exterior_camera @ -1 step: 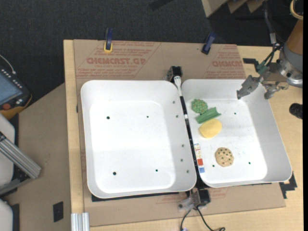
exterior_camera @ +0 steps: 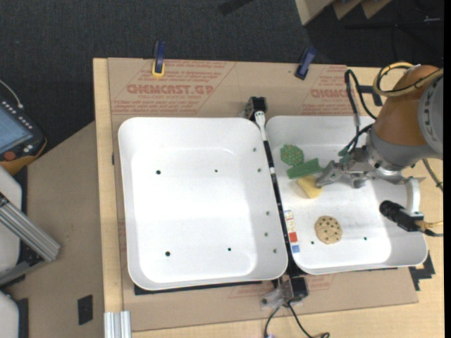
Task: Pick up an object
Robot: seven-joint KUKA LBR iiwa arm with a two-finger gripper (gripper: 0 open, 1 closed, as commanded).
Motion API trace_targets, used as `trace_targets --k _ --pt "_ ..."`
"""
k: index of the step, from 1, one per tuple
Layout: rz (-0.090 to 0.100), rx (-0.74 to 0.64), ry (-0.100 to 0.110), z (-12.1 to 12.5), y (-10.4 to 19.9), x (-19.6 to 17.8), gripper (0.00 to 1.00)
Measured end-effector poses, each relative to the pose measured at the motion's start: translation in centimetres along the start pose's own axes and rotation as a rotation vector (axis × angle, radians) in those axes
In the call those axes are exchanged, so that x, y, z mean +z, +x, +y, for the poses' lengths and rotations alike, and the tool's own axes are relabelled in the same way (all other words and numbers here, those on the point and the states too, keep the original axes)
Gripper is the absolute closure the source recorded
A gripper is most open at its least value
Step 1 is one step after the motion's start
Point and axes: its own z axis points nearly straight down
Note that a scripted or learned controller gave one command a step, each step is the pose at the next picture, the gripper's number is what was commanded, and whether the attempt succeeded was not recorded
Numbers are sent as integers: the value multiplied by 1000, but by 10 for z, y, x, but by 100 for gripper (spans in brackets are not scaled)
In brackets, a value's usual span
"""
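Two shallow white bins sit side by side on the bench [exterior_camera: 211, 83], whose top is a brown cardboard sheet with faded red lettering; both bins are smooth, glossy plastic with rounded corners. Taking the right bin [exterior_camera: 366, 255] as the landmark, the left bin [exterior_camera: 190, 203] touches its left wall along a dark seam, with small dark dots on its floor. Inside the right bin, toward its upper left, lies a flat green piece [exterior_camera: 299, 160] with a bumpy, leafy outline, and just below it, touching or nearly so, a pale yellow wedge [exterior_camera: 308, 188] with a soft matte look. Lower in the same bin, near its front wall, rests a round tan cookie [exterior_camera: 328, 229] speckled with dark chips, well apart from the other two. The arm [exterior_camera: 409, 118] comes in over the right bin's right wall, its orange band and grey wrist tilted down and leftward, a black cable looping over it. The metallic end effector [exterior_camera: 325, 177] reaches to the right edge of the green piece and yellow wedge; whether its tips are apart or together I cannot tell. The middle and right of the right bin's floor lie bare white, giving room around the cookie. Blue clamps [exterior_camera: 304, 62] grip the cardboard's far edge behind the right bin.
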Motion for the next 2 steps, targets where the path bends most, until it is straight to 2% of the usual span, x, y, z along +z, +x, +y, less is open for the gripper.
trace_targets --k 1,2 --pt "-4 -9 -20 69 61 -5 0" --pt "0 0 -9 -48 87 -106 0"
